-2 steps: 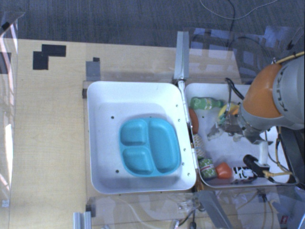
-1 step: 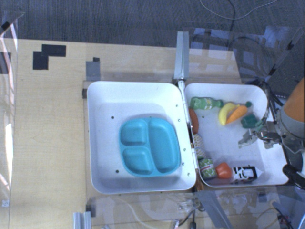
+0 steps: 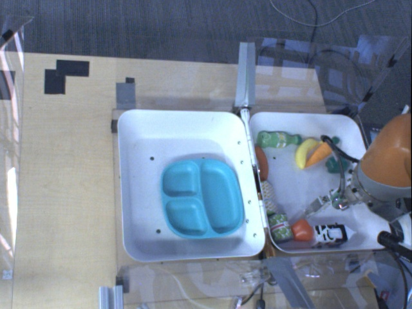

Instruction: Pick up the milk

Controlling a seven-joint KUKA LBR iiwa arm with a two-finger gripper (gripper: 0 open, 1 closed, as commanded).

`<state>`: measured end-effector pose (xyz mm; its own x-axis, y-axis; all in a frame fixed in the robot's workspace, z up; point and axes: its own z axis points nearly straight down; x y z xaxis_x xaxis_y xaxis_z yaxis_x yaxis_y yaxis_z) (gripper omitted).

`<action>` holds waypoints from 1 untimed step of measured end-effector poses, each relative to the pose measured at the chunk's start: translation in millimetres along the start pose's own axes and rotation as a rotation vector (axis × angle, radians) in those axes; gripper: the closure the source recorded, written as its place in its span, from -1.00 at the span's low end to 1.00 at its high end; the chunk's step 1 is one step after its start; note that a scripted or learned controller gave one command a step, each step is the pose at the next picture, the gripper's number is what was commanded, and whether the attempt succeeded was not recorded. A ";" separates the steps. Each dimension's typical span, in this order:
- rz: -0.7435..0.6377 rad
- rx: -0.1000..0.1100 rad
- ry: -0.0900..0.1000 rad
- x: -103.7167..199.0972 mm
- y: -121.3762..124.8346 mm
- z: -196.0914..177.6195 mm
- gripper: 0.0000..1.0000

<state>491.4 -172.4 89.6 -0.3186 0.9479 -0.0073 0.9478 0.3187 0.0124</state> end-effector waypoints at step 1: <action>-0.002 -0.007 -0.002 -0.1 3.8 -12.2 1.00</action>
<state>494.9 -171.3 101.9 -0.3203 0.9473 -0.0098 0.9471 0.3205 0.0198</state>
